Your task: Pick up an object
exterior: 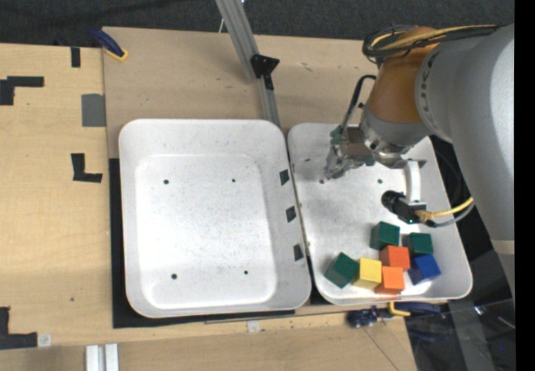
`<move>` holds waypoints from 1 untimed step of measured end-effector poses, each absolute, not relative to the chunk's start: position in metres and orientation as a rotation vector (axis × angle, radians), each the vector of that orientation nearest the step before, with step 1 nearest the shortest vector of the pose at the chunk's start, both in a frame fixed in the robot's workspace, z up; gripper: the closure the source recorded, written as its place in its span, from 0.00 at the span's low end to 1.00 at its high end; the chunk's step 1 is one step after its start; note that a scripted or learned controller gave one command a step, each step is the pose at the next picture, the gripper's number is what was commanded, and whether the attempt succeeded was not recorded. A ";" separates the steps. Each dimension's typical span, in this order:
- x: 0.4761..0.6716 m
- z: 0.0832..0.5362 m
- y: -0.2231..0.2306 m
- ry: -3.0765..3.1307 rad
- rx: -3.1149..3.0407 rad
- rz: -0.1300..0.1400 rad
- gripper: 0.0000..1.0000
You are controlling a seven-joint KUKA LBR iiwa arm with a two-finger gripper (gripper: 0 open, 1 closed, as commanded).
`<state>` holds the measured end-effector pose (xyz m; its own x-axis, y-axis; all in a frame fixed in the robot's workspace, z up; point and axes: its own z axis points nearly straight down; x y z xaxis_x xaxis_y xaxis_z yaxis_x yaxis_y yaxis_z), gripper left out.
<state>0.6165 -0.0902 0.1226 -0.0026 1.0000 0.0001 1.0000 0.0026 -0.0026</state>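
Nothing picked up yet — the arm hangs over bare bin floor.

We see the gripper (334, 165) low in the right bin (311, 194), and we cannot tell how its claw is set (too small and dark). The blocks — green block (341, 269), yellow block (369, 271), orange block (392, 277), blue block (425, 266) — cluster in the near corner, well apart from it. The cabled black fitting (399, 206) lies between.

Both white bins (205, 139) look like matt plastic, finely speckled with dark flecks. The bench (50, 219) around them is pale, smooth wood-grain board. Behind the bins, a slanted rail (230, 2) looks like brushed metal. The arm (468, 102) has a smooth, slightly glossy grey shell and orange band (393, 98).
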 end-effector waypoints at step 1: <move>0.618 0.165 -0.093 -2.224 -2.222 -0.003 1.00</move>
<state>0.6178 -0.0928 0.1652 -0.0010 1.0000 -0.0004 1.0000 0.0010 0.0029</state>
